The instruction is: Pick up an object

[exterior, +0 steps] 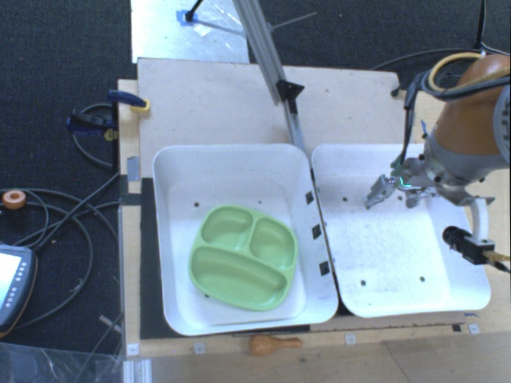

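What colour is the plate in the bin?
Light green plate, seen in the camera view.

Layout: two bins side by side on the bench (351, 94). A divided plate (243, 256) lies in the left bin (172, 214), toward 6 o'clock. The gripper (389, 190) hangs over the right bin (399, 294), toward 12 o'clock.

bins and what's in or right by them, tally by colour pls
white: 2, the left bin and the right bin
green: 1, a divided plate lying in the left bin
tan: 1, a small wooden piece on the bench edge in front of the left bin
total: 4
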You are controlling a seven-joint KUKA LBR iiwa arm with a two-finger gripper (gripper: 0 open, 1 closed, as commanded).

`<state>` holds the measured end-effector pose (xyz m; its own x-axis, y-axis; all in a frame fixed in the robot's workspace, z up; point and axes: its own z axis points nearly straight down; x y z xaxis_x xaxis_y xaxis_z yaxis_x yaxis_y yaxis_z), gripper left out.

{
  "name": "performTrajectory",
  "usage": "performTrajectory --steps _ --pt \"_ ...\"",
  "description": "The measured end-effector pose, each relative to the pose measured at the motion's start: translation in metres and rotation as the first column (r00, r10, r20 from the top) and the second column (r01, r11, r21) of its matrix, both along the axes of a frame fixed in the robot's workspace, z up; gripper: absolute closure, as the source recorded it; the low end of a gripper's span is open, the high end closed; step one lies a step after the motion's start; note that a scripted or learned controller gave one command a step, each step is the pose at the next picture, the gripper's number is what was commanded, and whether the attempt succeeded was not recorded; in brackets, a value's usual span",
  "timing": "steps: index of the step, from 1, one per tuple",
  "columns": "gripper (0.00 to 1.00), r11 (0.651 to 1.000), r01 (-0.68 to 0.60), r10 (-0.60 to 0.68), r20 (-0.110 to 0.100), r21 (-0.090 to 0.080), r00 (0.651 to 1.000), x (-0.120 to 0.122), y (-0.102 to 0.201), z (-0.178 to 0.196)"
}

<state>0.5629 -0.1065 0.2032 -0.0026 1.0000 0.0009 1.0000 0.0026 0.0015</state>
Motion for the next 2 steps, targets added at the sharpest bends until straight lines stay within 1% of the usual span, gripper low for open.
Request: performTrajectory --steps 1,2 --pt "0.00 1.000 0.003 -0.003 -0.006 0.000 1.000 -0.008 0.001 -0.060" --pt "0.00 1.000 0.003 -0.003 -0.006 0.000 1.000 -0.009 0.002 -0.112"
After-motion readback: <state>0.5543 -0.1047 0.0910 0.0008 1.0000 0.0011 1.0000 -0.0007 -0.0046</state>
